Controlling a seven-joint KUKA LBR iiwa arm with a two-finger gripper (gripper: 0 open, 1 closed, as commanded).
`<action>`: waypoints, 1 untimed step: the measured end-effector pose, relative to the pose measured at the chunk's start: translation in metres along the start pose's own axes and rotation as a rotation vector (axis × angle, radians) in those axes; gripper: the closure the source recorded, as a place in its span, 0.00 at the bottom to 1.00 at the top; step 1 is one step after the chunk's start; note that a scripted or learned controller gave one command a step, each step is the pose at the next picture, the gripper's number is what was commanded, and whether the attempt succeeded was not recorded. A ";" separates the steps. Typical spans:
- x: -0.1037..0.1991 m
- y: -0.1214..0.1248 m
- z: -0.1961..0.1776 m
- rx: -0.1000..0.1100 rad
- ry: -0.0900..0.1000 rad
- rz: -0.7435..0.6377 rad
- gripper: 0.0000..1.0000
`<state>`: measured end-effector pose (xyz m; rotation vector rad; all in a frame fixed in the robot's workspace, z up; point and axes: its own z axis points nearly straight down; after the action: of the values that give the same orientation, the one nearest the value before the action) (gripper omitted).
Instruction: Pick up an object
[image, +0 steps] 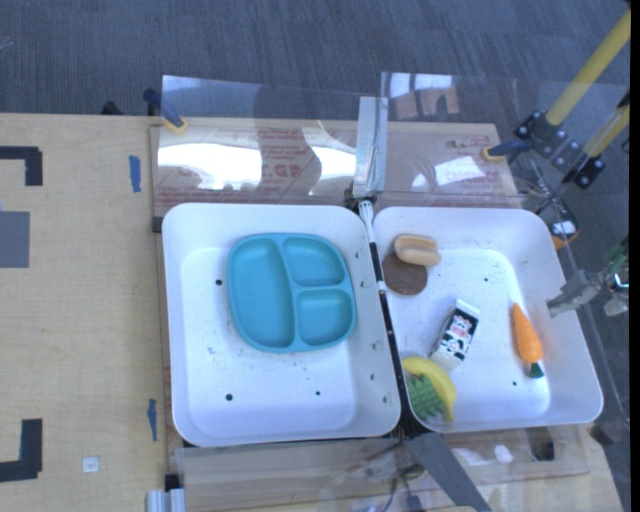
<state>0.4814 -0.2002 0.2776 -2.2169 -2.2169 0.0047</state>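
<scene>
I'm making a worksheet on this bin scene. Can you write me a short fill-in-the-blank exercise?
1. The blue divided plate lies in the ____ bin.
2. The carrot lies in the ____ bin.
3. The plate has ____ compartments.
4. The milk carton lies between the banana and the ____.

Missing words: left; right; three; carrot

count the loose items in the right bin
5: bun and brown disc at top left, small carton mid-bin, carrot on the right, banana with something green at bottom left.
</scene>
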 end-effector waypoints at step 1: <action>0.039 0.051 0.126 0.008 0.002 0.089 0.00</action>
<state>0.5316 -0.1610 0.1512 -2.3084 -2.1112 0.0121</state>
